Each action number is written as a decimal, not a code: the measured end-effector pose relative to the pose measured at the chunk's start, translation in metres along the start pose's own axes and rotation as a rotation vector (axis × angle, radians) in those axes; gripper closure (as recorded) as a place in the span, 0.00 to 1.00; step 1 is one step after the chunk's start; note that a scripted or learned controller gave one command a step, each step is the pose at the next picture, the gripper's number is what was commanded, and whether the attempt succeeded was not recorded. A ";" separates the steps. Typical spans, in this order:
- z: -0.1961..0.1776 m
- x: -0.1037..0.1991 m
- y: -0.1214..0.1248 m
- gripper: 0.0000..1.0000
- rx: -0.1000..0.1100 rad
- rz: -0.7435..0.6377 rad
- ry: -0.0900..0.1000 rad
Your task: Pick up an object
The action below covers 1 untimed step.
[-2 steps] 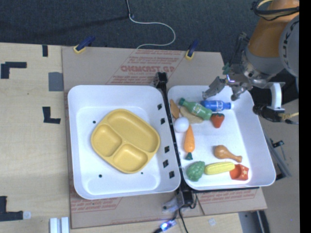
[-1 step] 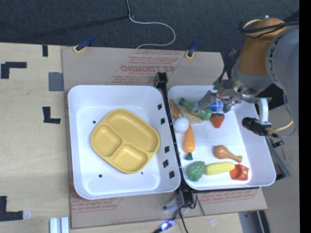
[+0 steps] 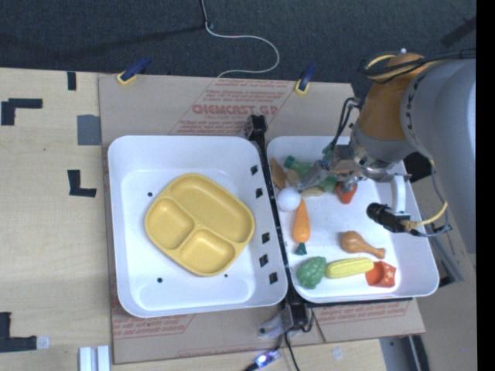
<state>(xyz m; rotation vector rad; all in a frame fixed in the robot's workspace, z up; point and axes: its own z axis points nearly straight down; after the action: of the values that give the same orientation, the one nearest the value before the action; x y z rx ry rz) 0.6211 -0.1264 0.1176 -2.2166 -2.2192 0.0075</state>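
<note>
My gripper [image 3: 319, 176] is down in the far part of the right bin [image 3: 418, 280], among a cluster of toy foods. Right by it lie a small green piece [image 3: 294, 163], a brown piece [image 3: 278, 178] and a red piece [image 3: 346, 194]. A white ball [image 3: 288, 199] and an orange carrot [image 3: 301, 222] sit just in front of it. Nearer the front edge are a chicken drumstick [image 3: 360, 243], a yellow corn cob [image 3: 348, 267], green broccoli [image 3: 312, 272] and a red pepper [image 3: 381, 273]. The wrist hides what lies under the gripper.
The left bin [image 3: 128, 168] holds a yellow divided plate [image 3: 199, 222]. The grey arm with its orange band [image 3: 390, 103] comes in over the right bin's far right corner. A black cable connector [image 3: 387, 216] hangs over the bin's right side.
</note>
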 end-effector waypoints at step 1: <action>0.036 0.001 0.000 0.00 -0.003 -0.001 -0.001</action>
<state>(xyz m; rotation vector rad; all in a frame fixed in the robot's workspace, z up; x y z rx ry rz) 0.6204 -0.1257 0.0819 -2.2179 -2.2222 0.0061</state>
